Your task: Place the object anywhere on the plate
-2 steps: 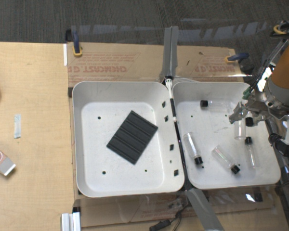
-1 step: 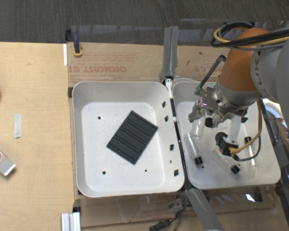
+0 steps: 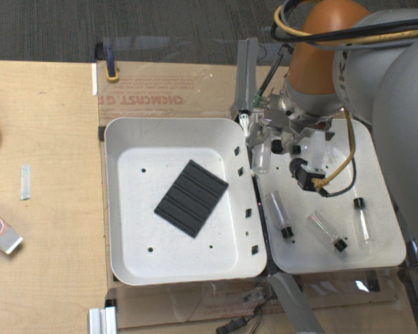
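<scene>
Because the wrist and its cables crowd the gripper (image 3: 262, 139), I cannot tell whether it is spread or closed, nor whether it truly grips anything. Just under it, right of the dark ribbed plate (image 3: 191, 197) and across the wall between the two bins, a pale clear tube (image 3: 260, 158) seems to hang or stand. I take this to be the object.

Its long axis runs nearly straight up and down in the camera view, roughly at a slant to the plate's own long edges. Which end carries a cap is too blurred to say.

Three more capped tubes lie farther right of the plate on the right bin (image 3: 376, 186) floor: one nearest (image 3: 281, 216), one beyond it (image 3: 327, 231), one farthest (image 3: 362, 220).

To do this step well, as I judge it, the tube should rise above the bin wall before travelling left. It should then come down over the middle of the plate, which lies skewed in the left bin (image 3: 125, 242). Laying the tube along the plate's ribs would likely stop it rolling off. A release low to the surface is safer than a drop.
</scene>
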`<action>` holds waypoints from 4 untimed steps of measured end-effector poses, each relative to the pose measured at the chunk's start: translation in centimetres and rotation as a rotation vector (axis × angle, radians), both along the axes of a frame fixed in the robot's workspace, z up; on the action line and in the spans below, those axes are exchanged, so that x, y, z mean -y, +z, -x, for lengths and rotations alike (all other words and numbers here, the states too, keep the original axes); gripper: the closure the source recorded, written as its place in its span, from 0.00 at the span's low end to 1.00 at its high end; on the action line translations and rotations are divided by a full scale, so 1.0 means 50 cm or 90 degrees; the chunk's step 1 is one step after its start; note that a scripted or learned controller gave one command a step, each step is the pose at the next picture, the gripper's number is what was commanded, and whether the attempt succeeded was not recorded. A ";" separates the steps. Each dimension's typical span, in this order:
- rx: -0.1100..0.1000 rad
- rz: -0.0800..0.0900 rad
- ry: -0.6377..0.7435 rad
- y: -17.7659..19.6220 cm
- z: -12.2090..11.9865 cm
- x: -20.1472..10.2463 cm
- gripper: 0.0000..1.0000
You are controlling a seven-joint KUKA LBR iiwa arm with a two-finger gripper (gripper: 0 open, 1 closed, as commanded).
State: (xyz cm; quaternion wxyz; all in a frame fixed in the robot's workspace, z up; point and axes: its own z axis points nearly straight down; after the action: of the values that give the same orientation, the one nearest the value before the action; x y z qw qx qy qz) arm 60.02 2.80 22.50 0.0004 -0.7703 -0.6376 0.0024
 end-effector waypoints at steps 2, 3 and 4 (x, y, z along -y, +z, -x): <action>0.000 0.001 -0.265 -0.008 -0.116 -0.042 0.00; 0.002 0.000 0.115 0.052 -0.117 -0.089 0.00; 0.002 -0.001 0.499 0.097 -0.096 -0.160 0.00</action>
State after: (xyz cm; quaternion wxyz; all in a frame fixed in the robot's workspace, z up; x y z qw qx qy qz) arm 64.84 10.80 27.35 -0.0009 -0.4686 -0.8834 0.0002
